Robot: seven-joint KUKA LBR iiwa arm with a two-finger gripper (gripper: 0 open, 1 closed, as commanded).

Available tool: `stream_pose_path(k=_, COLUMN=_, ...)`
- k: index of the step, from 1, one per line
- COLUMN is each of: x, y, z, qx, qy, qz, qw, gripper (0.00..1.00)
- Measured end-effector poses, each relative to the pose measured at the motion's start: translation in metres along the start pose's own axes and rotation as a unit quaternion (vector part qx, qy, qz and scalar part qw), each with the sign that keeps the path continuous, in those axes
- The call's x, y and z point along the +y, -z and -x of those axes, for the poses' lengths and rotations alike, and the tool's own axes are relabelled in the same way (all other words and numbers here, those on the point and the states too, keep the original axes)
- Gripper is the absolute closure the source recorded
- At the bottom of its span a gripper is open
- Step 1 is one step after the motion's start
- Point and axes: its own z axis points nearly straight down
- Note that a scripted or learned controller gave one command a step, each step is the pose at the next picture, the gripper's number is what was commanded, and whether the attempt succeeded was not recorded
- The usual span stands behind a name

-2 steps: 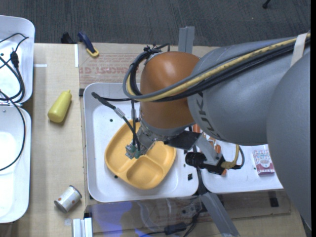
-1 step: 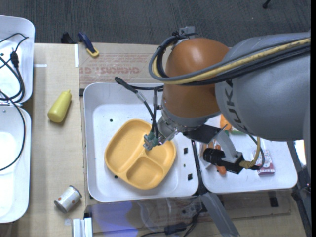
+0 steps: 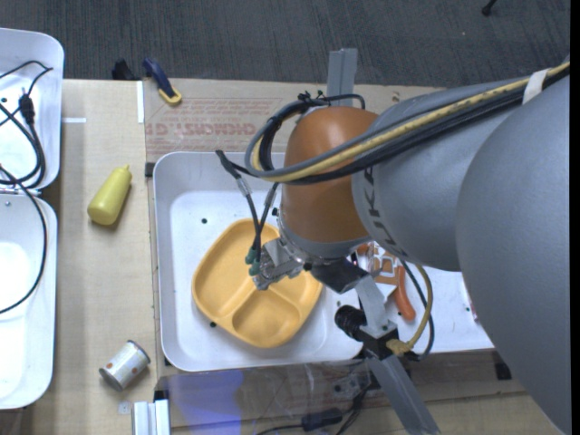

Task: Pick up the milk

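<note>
The arm's orange wrist band (image 3: 322,184) hangs over the middle of the white bin (image 3: 177,243). Below it, the dark gripper (image 3: 344,279) points down at the bin floor, just right of a yellow divided plate (image 3: 240,293). A small white object with orange print, which may be the milk carton (image 3: 373,261), peeks out beside the gripper; the arm hides most of it. An orange carrot-like piece (image 3: 404,303) lies just to its right. I cannot tell whether the gripper touches the carton.
A yellow mustard bottle (image 3: 111,196) and a small tin can (image 3: 124,363) lie on the bench left of the bin. A blue clamp (image 3: 161,82) sits at the back. Black cables (image 3: 27,143) trail over white trays at the far left.
</note>
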Motion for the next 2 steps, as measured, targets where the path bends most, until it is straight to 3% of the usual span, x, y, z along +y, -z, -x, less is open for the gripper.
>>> stream_pose_path(k=1, x=0.001, y=0.077, z=0.006, qx=-0.001, qy=-0.131, qz=0.002, qw=0.9914, gripper=1.0)
stream_pose_path(k=2, x=0.018, y=0.09, z=-0.031, qx=-0.001, qy=-0.126, qz=0.002, qw=0.992, gripper=1.0)
